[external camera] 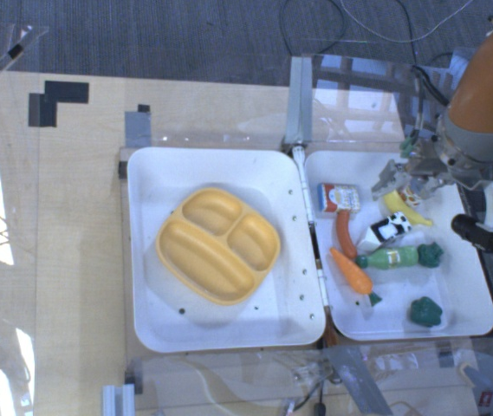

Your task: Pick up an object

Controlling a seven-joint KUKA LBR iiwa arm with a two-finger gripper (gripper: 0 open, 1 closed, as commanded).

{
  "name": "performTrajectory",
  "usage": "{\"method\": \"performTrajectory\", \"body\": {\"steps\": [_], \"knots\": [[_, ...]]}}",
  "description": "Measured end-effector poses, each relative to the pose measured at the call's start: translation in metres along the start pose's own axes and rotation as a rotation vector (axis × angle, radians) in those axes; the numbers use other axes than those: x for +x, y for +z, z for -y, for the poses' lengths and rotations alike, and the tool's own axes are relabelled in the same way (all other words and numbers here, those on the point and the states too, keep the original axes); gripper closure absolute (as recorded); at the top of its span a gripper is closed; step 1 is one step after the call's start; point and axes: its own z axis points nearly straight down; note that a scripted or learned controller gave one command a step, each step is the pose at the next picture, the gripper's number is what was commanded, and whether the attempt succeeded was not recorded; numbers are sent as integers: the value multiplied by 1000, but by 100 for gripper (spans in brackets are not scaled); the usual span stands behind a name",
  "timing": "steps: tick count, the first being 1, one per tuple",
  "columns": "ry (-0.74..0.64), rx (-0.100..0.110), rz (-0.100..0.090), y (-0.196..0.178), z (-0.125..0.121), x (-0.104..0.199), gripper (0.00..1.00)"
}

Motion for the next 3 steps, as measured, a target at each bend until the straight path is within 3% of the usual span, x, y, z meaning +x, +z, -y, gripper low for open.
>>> {"method": "performTrajectory", "body": {"steps": [1,2,3], "knots": [[-98,-1,1,58,-1,-66,0],[-111,-6,4,132,-54,-70,0],[-116,-8,5,120,-55,-68,100]]}}
